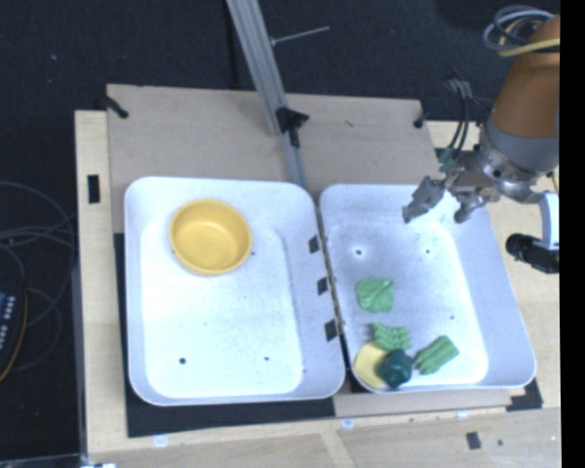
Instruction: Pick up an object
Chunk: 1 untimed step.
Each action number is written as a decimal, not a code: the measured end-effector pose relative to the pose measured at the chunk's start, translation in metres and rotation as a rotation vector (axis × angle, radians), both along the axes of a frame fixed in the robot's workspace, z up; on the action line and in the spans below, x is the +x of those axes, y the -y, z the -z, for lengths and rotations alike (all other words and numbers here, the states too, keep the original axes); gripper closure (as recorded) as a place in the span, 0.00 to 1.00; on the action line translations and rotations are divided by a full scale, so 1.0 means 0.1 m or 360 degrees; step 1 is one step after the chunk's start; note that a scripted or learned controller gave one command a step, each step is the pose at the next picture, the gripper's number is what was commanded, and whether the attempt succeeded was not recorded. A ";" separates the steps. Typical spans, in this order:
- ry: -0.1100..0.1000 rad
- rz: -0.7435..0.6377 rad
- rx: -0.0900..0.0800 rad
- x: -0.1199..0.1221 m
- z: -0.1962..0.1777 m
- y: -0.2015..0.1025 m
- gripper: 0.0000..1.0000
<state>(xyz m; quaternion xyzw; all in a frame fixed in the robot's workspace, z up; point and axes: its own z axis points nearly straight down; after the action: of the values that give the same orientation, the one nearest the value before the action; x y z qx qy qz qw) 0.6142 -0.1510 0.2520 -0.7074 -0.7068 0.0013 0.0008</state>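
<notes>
**Claw spread open above the right bin, nothing in its grip**

The claw (437, 209) hung over the far right corner of the right bin (487, 261), its two fingers (415, 205) parted and nothing between them. The grey arm (522, 115) with its orange band came in from the right side of the camera view.

The objects on offer lay clustered at the near end of that same bin, well apart from the claw. A flat pale green piece (374, 293) sat near the bin's left wall. Nearer the front edge lay a leafy green piece (391, 336), and just beside it a ridged green piece (435, 354) lay tilted. At the front left corner a yellow object (369, 362) rested with a dark teal object (397, 368) touching or overlapping it.

In the left bin (224, 359) a yellow bowl (211, 236) stood upright toward the far left corner. Both bins sat side by side on the surface (370, 139), with a metal bar (258, 52) slanting down toward the gap between them.
</notes>
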 end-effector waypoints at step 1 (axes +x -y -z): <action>-0.0001 0.0000 0.0000 0.09 0.50 0.01 0.00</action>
<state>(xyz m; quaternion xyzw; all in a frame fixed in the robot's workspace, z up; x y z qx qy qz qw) 0.6231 -0.1517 0.2024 -0.7075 -0.7067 0.0015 0.0012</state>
